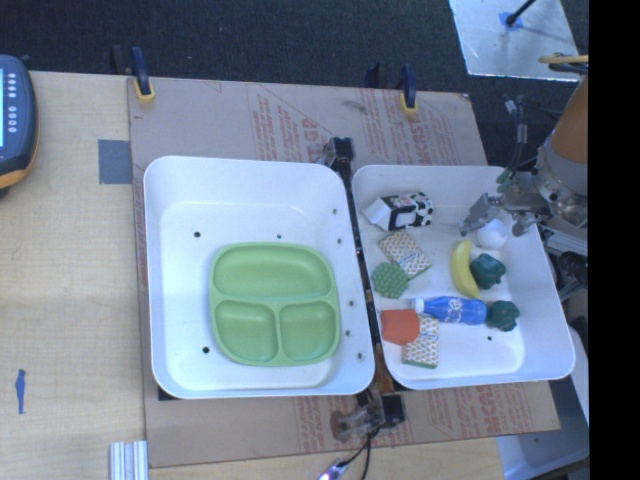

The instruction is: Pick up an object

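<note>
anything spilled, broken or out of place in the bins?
Nothing stands out. The green tray lies flat in the left bin; the blue bottle, banana and other small items lie jumbled but inside the right bin. The claw hovers over its far corner.

Green divided tray (274,303), perhaps plastic

One fixed overhead camera, slanted down over both white bins (160,268), at middling distance

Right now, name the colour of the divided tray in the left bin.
Light green tray, seen in the camera view.
</note>
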`<state>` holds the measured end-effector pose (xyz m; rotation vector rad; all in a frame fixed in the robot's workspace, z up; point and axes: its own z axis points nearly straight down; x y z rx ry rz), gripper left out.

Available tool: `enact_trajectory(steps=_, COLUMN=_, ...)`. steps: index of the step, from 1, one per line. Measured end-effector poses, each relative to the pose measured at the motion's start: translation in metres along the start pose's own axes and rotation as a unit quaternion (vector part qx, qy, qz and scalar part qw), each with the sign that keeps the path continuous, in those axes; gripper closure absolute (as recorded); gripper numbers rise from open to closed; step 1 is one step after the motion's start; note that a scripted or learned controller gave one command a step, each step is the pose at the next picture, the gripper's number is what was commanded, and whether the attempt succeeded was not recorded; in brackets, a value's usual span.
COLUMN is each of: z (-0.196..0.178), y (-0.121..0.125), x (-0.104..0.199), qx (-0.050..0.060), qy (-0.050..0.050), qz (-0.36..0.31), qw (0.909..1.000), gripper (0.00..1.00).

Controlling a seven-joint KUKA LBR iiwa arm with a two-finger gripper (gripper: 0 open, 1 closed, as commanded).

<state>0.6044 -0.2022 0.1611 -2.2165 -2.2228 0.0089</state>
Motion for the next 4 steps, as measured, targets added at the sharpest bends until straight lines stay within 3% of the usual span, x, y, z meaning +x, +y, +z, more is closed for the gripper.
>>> enact_trajectory(steps=1, z=0.074, y=-0.011, x=-0.005, qx=0.002, qy=0.001, qz=-0.001, qw=1.0, gripper=0.0)
enact_trajectory(steps=2, z=0.059, y=-0.009, x=-0.006, qx=0.0, qy=0.0, qz=-0.001, qw=1.0, gripper=1.0)
enact_trajectory(steps=3, z=-0.037, y=0.02, x=0.081, qx=-0.005, qy=0.001, qz=-0.004, qw=1.0, gripper=1.0)
enact_trajectory(steps=4, z=-0.03, y=-0.042, x=0.153, qx=0.002, qy=0.002, qz=-0.003, qw=1.0, gripper=1.0)
